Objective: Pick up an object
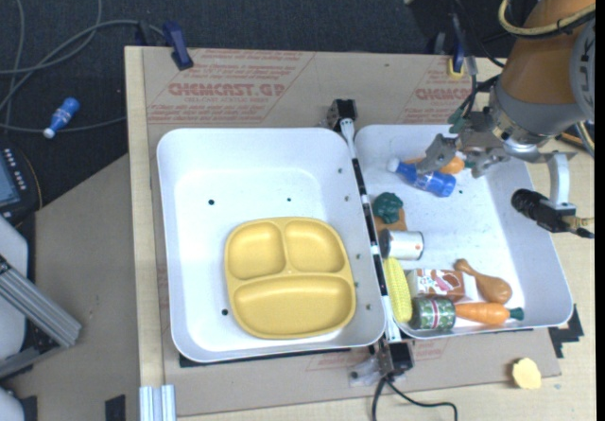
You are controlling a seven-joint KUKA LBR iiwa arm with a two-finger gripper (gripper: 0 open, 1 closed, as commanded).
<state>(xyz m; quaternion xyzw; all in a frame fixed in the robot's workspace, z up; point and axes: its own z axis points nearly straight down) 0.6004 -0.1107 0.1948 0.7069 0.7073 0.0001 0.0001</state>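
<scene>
- Reaching in from the right, the grey arm (544, 60) bends down over the right bin's (558, 268) far end.
- Its claw (465, 152) hangs just beside a blue bottle (425, 177); whether it is spread or pressed together, I cannot tell.
- Red print on the table (246, 78) reads "CHEMCAST".
- A yellow divided plate (286, 275) lies in the left bin (189, 220).

A pale yellow three-compartment plastic tray (288, 275) lies in the glossy white left bin (189, 220). In the white right bin (539, 249): a blue plastic bottle with white cap (425, 179), a dark green toy (387, 206), a yellow corn cob (398, 289), an orange carrot with green tip (487, 314), a brown drumstick (485, 283), and a green-labelled can (434, 313), perhaps red-topped.
</scene>
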